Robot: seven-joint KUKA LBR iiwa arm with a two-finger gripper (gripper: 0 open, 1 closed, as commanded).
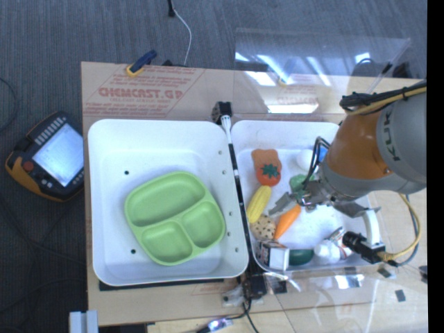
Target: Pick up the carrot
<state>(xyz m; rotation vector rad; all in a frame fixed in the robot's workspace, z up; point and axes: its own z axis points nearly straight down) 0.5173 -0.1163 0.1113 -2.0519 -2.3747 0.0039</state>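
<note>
At the near edge of the right bin (243, 186) lie a small white box (278, 258) and a dark green item (300, 257), with a white object (325, 250) just beside them. The carrot (286, 222) lies tilted in this bin, its thick end up by the gripper (300, 201), whose fingers seem to close around that end, though the grasp is not plain; beside it are a yellow corn cob (258, 202), a red-orange vegetable (267, 166) and a brown waffle-like piece (261, 229). The left bin (111, 151) holds a green divided plate (174, 218)
</note>
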